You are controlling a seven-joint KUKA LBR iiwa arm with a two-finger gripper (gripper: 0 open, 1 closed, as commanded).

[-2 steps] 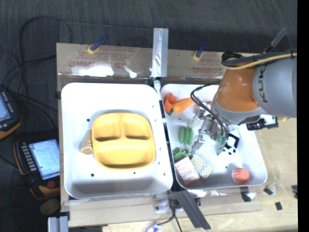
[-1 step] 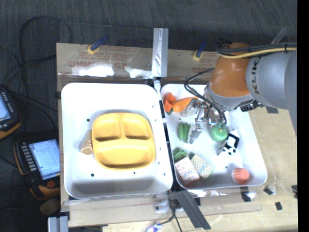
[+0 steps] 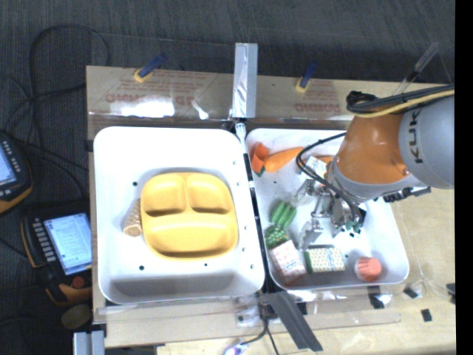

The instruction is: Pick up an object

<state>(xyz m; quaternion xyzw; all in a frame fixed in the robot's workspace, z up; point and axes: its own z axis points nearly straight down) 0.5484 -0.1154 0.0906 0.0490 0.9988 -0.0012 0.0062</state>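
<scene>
1. The arm (image 3: 384, 150) reaches in from 3 o'clock and hangs over the right bin (image 3: 395, 251), its gripper (image 3: 319, 224) low among a scatter of small items near the bin's middle.

2. Whether the jaws are apart or together cannot be told; the mechanism is a dark tangle at this slant, and nothing is seen between them.

3. The likeliest target, as a judgement, is the patterned box (image 3: 326, 258) just below the gripper at 6 o'clock: small, squarish, pale with green dots, lying flat on the bin floor.

4. Beside it at 9 o'clock lies a pinkish packet (image 3: 287, 259), touching or nearly touching it. Green pods (image 3: 281, 217) sit at the gripper's 9 o'clock, a carrot (image 3: 284, 159) at 11 o'clock near the bin's top wall, and a red ball (image 3: 368, 268) at 4 o'clock in the lower corner.

5. To do the step well, the gripper should centre over one item alone, come straight down with the jaws spanning its narrow side, and close only once near the floor. The crowding of the box and the packet risks a pinch on both or a nudge that knocks the target aside.

6. The left bin (image 3: 111, 220) holds a yellow tray (image 3: 188, 213) with a cone (image 3: 133, 219) tucked at its 9 o'clock edge, well apart from the action.
</scene>
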